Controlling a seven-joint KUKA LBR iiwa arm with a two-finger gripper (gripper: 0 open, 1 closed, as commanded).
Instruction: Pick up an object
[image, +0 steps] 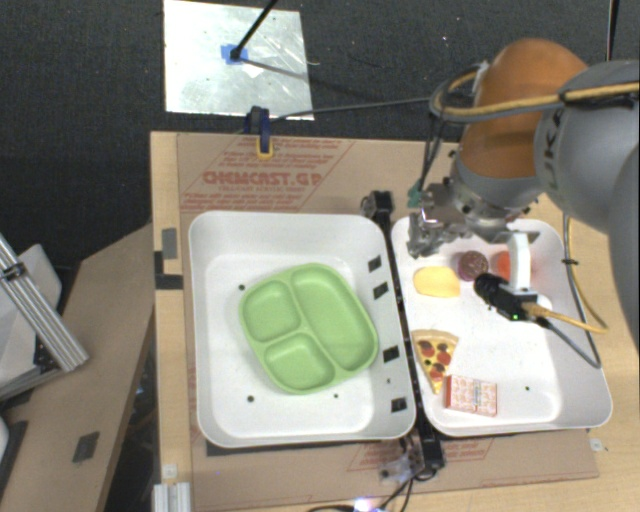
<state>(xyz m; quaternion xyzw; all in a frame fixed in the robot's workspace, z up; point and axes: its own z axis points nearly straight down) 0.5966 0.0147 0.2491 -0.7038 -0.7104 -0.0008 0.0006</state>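
We are in the approach: our claw (428, 238), its state impossible to tell, hovers near the yellow piece (437, 282) and must descend onto it.

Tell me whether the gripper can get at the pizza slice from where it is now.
Probably yes. The pizza slice lies flat in the right bin with open floor around it. The gripper hangs at the bin's far end, and only the yellow piece lies between them, low enough to pass over.

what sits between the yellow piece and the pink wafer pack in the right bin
In the camera view, the pizza slice lies between the yellow piece and the pink wafer pack, on the right bin floor.
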